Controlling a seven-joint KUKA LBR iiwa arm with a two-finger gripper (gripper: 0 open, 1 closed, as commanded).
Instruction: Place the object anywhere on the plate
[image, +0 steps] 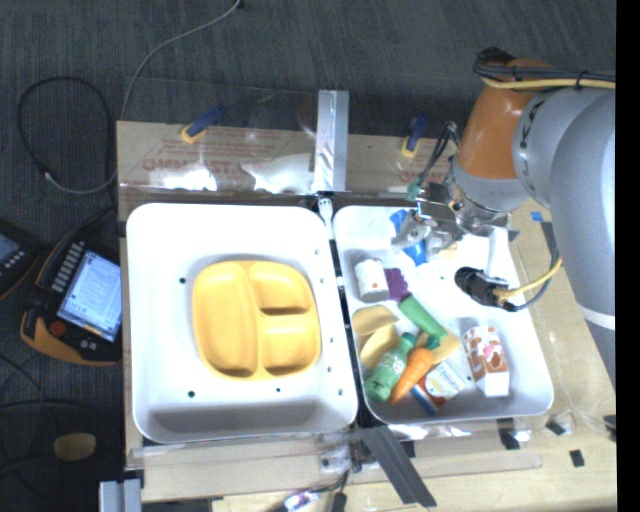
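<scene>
the gripper (428, 232) hangs low at the far end of the right bin (535, 385), and i cannot tell if it is open or what it has, if anything. the plate (257, 317) is yellow and sits in the left bin (160, 250), well off to the side of the hand.

the toys lie in a heap just in front of the hand: a white cup (371, 278), a purple bit (396, 284), a carrot (416, 367), a green bottle (388, 368), a little carton (485, 357). they touch each other, so i think a grab could slip or take two at once. a thing could also drop on the wall between the bins on the way over.

the bins are white and smooth, on a wood bench (150, 150). the floor is dark, with a cable (60, 130) and a screen pad (85, 295) far past the plate.
</scene>
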